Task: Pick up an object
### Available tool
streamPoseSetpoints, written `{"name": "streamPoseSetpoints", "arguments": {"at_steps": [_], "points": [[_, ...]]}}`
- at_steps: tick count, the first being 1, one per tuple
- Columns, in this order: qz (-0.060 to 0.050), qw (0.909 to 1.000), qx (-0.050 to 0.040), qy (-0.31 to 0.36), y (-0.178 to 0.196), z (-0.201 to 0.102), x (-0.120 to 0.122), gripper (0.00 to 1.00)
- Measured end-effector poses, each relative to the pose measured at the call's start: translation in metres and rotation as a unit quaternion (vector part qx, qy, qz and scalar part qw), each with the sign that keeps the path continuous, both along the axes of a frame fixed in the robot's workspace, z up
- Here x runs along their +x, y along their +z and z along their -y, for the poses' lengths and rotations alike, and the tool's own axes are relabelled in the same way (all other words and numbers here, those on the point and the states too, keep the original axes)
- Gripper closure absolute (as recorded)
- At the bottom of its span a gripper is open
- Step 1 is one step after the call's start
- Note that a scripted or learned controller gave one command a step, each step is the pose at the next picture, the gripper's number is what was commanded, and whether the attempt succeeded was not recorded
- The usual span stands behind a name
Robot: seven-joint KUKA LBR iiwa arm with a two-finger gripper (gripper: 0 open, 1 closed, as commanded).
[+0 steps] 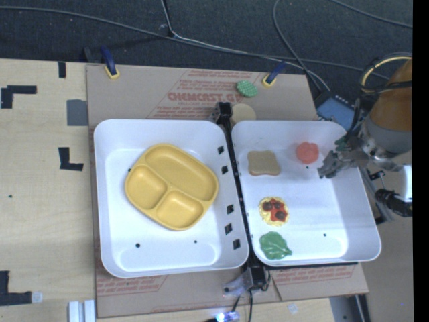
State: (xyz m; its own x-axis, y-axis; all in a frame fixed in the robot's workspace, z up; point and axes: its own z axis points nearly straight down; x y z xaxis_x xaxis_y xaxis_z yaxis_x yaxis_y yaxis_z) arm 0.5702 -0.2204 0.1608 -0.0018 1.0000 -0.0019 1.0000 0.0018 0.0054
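Observation:
The right bin (pixel 348 220) holds several toy food pieces. A red round piece (pixel 308 153) lies near its back. A tan bread slice (pixel 263 163) sits at the back left. A small pizza-like disc (pixel 273 210) with red topping is in the middle left, and a green leafy piece (pixel 275 245) lies at the front left. My gripper (pixel 330 167) hangs over the right side of this bin, just right of the red piece and apart from it. Nothing shows between its tips.
The left bin (pixel 117 247) holds a yellow divided plate (pixel 171 186). A green waffle-like piece (pixel 247 88) and a pale disc (pixel 244 112) lie on the cardboard behind the bins. Cables cross the dark floor at the back. Blue clamps hold the cardboard's back edge.

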Motion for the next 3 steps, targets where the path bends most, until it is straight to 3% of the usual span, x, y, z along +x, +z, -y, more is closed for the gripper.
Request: {"name": "streamPoseSetpoints", "arguments": {"at_steps": [1,2,3], "points": [[0.000,1.0000,0.0002,0.001,0.050,-0.008,0.008,1.00],[-0.002,1.0000,0.0010,0.000,0.065,-0.008,0.009,1.00],[-0.003,1.0000,0.0015,0.002,0.073,-0.054,-0.001,1.00]]}}
